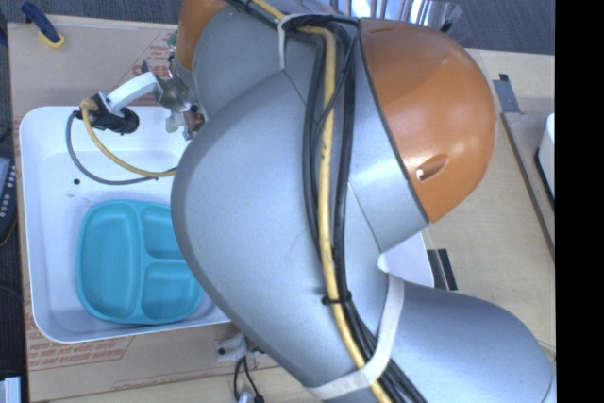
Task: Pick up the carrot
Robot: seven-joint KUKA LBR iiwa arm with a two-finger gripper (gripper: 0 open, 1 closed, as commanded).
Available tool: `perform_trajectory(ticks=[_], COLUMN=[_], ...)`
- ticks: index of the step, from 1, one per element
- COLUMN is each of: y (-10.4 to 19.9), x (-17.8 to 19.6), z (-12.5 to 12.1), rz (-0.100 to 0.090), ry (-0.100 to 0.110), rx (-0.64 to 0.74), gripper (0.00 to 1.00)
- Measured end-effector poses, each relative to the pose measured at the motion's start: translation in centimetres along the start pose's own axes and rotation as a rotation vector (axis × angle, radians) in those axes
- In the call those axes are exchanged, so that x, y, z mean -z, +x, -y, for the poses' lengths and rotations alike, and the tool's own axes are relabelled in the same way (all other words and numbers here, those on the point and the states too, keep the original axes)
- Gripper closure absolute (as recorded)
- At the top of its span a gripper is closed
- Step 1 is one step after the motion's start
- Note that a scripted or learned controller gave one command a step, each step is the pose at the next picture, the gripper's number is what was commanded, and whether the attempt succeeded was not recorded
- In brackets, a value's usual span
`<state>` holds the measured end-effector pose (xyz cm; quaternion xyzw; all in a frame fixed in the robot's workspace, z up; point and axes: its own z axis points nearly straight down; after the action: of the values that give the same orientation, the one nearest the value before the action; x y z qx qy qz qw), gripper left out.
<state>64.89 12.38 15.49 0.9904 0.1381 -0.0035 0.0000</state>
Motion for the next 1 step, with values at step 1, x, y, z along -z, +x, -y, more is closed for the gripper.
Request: perform_trajectory(ticks=[1], y=[1.36], x=[-4.66], z=[5.71], rz=[0.004], ry=[0.002], rx=[-0.036], gripper=[0.00])
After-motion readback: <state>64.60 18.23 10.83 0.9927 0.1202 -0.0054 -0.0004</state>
